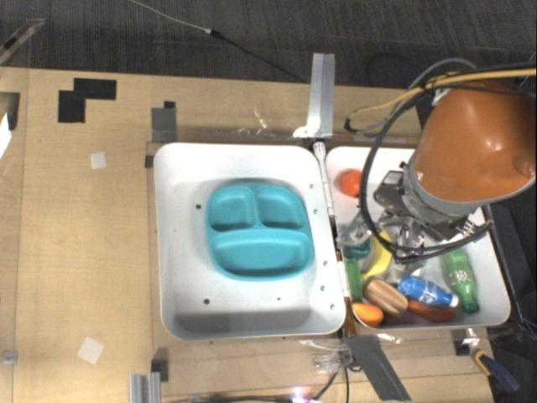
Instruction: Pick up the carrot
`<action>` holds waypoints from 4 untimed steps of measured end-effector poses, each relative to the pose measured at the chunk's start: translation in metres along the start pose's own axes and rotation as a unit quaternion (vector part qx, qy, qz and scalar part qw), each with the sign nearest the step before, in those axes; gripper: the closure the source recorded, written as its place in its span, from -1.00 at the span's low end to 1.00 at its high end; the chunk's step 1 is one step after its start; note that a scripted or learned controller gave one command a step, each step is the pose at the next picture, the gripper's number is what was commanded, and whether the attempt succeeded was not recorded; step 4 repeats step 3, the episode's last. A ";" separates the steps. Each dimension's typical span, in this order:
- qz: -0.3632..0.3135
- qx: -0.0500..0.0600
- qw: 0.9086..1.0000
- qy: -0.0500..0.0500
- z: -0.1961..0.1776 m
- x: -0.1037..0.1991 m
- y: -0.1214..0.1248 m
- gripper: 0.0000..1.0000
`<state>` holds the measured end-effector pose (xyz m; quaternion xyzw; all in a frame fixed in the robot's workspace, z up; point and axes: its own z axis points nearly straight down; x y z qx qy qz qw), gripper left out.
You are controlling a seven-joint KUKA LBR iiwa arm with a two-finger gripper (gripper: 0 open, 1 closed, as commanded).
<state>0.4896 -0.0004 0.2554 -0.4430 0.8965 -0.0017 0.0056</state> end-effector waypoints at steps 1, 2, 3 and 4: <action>0.000 0.000 1.000 0.000 0.000 0.000 0.000 -1.00; 0.000 0.000 1.000 0.000 0.000 0.000 0.000 -1.00; 0.000 0.000 1.000 0.000 0.000 0.000 0.000 -1.00; 0.000 0.000 1.000 0.000 0.000 0.000 0.000 -1.00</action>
